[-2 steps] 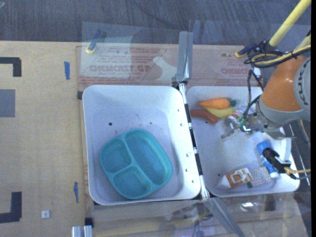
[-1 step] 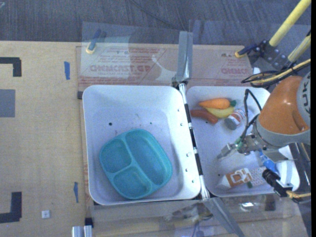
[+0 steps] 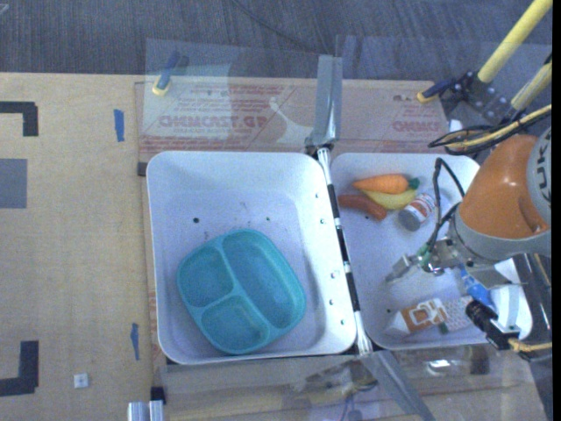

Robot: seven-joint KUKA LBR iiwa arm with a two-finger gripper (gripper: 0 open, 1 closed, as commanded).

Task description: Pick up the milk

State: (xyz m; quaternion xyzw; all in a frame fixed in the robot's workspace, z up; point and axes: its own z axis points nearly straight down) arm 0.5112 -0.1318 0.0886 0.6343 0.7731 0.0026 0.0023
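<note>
White-and-orange milk carton (image 3: 427, 315) lies just below the pincer (image 3: 405, 267); apart.

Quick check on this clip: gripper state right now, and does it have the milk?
Gripper: open, holding nothing, above the right bin. The milk lies on the bin floor below it, apart from the fingers.

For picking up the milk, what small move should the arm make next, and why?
Probably shift the end effector toward the near edge of the right bin and lower it. The milk carton lies on its side there, apart from the end effector, which hangs above bare bin floor, between the carton and the toy carrot.
</note>
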